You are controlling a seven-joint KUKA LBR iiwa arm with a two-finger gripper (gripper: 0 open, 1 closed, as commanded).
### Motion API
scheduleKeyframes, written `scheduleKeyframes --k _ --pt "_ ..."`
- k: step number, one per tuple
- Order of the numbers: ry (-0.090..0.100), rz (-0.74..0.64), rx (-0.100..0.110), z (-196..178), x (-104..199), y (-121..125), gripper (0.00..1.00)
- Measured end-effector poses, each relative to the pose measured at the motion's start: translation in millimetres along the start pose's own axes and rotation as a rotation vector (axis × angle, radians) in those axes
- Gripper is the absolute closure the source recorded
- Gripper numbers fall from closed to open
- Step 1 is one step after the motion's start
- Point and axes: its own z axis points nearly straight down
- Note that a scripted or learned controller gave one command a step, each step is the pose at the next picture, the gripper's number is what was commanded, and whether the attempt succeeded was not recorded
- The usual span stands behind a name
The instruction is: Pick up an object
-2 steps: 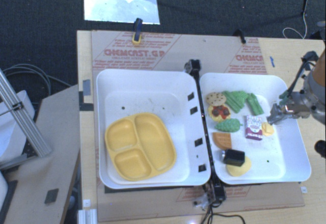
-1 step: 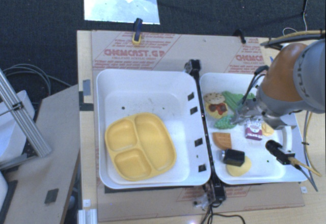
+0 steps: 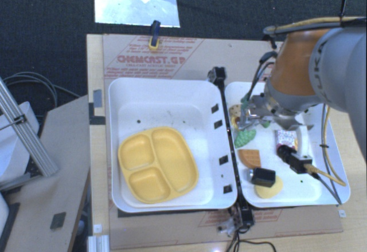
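My gripper (image 3: 246,120) hangs low over the left part of the right bin (image 3: 327,188), reaching in from the right under the grey arm with its orange band. Directly below it lies a green leafy piece (image 3: 246,138). To its left, against the bin wall, sits a pale speckled round item (image 3: 235,111). Nearer the front are a tan toast-like piece (image 3: 250,157), a small black block (image 3: 263,176) and a yellow disc (image 3: 270,188) partly under that block. A red and white packet (image 3: 285,138) lies right of the gripper. I see nothing held.
The left bin (image 3: 166,96) holds a yellow three-compartment plate (image 3: 157,162) at its front left. A black divider with clips (image 3: 226,130) runs between the bins. Cardboard lies beneath both bins.
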Motion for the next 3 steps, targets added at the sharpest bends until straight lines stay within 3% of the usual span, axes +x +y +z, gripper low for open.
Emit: scheduleKeyframes --k 1,2,3 --pt "-0.006 0.021 0.008 -38 -71 -73 1.0" --pt "-0.003 0.011 0.009 18 -69 -41 1.0" --pt "-0.002 0.009 0.008 -7 -54 -62 1.0"
